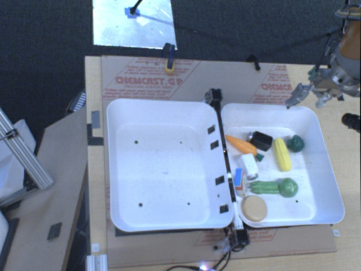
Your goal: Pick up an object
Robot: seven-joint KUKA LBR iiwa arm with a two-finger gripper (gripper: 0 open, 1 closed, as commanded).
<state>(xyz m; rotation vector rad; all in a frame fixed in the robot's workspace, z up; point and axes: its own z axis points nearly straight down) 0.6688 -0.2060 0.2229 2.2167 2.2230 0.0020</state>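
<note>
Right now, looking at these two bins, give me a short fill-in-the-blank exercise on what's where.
1. All the objects lie in the ____ bin as the camera sees it.
2. The orange carrot lies against the divider, to the ____ of the black block.
3. The round tan disc sits nearest that bin's ____ edge.
4. The pincer hangs over that bin's ____ rim.

Missing words: right; left; near; far

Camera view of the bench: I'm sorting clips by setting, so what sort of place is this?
Probably a robotics lab's grasping test bench: two shallow white plastic bins side by side on a board, small toy-like items such as an orange carrot-shaped toy and a yellow corn-shaped toy, and a metal pincer above.
</note>
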